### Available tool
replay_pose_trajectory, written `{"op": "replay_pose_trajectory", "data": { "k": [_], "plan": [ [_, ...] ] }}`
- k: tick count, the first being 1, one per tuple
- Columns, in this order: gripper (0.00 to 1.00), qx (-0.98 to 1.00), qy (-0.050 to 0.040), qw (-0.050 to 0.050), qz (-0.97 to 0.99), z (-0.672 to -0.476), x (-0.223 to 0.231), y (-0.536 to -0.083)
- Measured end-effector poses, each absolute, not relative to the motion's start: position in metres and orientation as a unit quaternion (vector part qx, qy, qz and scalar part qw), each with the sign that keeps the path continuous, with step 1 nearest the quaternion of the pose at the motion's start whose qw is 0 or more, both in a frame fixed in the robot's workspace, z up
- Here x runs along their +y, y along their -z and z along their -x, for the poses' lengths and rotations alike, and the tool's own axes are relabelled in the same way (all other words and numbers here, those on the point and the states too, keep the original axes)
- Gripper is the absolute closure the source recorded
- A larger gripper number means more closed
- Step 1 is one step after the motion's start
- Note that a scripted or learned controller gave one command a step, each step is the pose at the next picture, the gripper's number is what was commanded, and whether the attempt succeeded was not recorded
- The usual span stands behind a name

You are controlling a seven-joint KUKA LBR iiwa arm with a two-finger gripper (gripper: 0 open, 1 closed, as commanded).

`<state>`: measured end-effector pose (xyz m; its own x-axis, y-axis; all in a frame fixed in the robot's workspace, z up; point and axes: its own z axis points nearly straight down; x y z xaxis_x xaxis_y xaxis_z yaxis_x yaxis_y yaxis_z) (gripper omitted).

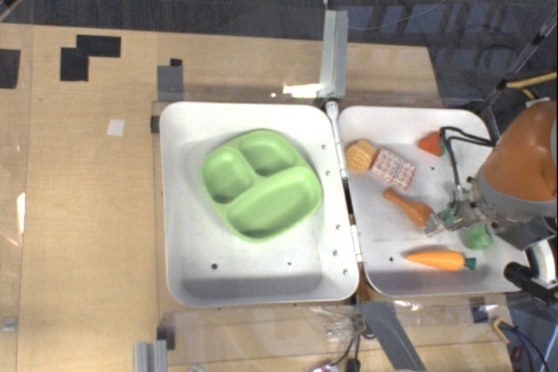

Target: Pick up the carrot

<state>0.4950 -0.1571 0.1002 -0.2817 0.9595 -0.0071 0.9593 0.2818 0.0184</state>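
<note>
The orange plastic carrot lies in the right-hand shallow white bin, close to that bin's near edge, with bare floor to its left. Its long axis runs along that edge, green stub end toward the right. The tool sits just above the carrot, beside a brown drumstick-shaped toy; how far it is open cannot be told. A green divided plate fills the left bin's middle.

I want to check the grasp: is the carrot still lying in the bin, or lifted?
Lying in the bin. The carrot rests flat on the right bin's floor, near its front edge, apart from the gripper above it.
</note>
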Motion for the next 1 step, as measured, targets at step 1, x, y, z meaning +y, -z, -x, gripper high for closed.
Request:
{"op": "replay_pose_trajectory", "data": {
  "k": [1],
  "plan": [
    [0.0,0.801,-0.0051,0.008,-0.599,-0.4949,-0.1571,-0.1001]
  ]
}}
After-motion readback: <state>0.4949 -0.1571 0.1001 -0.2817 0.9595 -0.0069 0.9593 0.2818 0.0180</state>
